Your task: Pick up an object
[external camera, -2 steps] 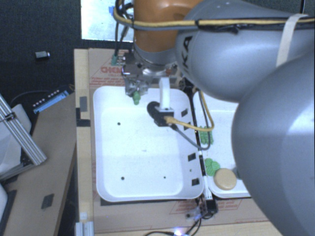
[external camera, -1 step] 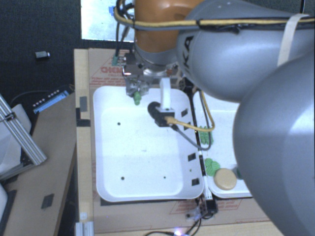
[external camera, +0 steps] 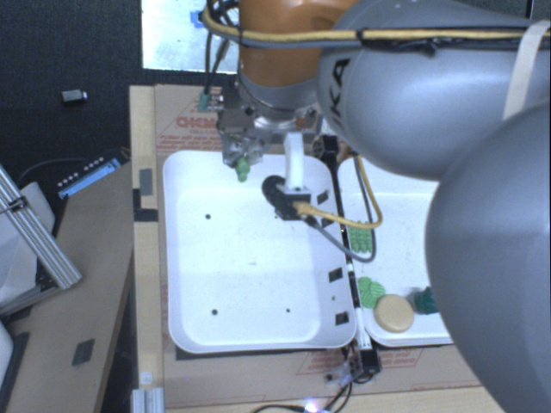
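Over at the far edge of the left bin hangs the gripper, with a small green bit right at its tip. That may be something carried or just part of the tool, and from this angle I can't tell whether the gripper is open or closed. The plain candidates all lie to its right and nearer the camera, in the right bin: a green ribbed piece, a green leaf, a tan round disc just beside it, and a dark green piece. A pick there, I'd judge, means crossing rightward first.
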You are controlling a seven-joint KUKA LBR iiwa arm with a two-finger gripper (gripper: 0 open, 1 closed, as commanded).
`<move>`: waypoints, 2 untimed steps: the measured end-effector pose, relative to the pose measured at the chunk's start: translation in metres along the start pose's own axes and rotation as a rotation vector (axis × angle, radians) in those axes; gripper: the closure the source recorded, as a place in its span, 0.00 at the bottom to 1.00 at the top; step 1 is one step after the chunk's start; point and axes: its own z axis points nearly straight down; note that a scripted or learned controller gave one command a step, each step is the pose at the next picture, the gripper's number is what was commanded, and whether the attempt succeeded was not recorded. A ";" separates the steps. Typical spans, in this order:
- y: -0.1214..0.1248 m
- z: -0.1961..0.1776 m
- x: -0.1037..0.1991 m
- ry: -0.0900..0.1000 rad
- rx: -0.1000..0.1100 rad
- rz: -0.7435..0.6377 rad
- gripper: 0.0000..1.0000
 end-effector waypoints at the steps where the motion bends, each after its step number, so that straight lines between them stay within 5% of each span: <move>1: -0.006 0.010 -0.005 -0.002 0.002 0.004 1.00; 2: -0.019 -0.013 0.001 0.000 0.000 0.001 1.00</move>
